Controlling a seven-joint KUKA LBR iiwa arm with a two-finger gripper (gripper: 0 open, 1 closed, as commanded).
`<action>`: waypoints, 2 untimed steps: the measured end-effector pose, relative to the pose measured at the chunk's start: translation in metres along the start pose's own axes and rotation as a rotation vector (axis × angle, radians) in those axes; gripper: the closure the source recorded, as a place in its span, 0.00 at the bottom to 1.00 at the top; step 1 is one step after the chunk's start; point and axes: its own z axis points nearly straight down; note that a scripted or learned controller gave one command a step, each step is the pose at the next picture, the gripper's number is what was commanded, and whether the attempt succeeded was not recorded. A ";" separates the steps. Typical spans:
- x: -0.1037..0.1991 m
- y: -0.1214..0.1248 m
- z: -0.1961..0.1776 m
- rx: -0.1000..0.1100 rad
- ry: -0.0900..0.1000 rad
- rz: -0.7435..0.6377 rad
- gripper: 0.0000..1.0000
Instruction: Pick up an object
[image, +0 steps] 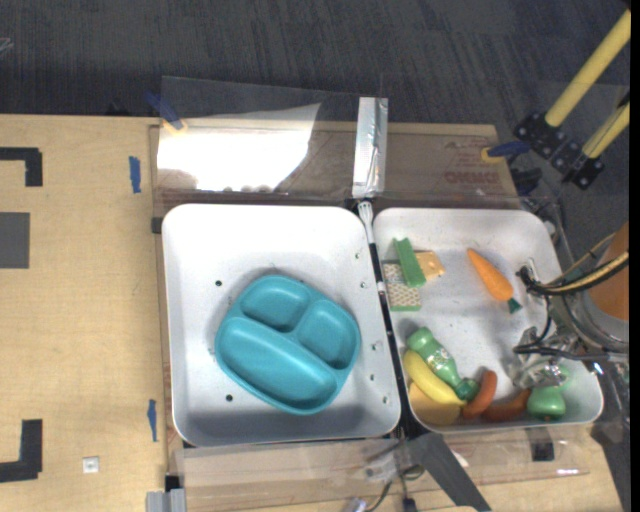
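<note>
Beside 1 green pepper (547, 402), R bin (450, 225): jaws (540, 368), grip state unclear.

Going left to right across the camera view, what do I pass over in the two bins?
Teal divided plate → green block → green bottle → orange carrot → green pepper, with the gripper above it.

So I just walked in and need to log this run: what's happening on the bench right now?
The arm reaches in from the right, its gripper low in the right bin, at the near right corner beside a green toy. Whether it holds anything is unclear. Toy food lies there: a carrot, a banana, a green bottle. The left bin holds a teal divided plate.
</note>
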 end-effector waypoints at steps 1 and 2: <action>-0.126 0.003 -0.015 -0.001 0.002 0.129 0.00; -0.145 -0.010 0.002 0.001 0.002 0.140 0.00</action>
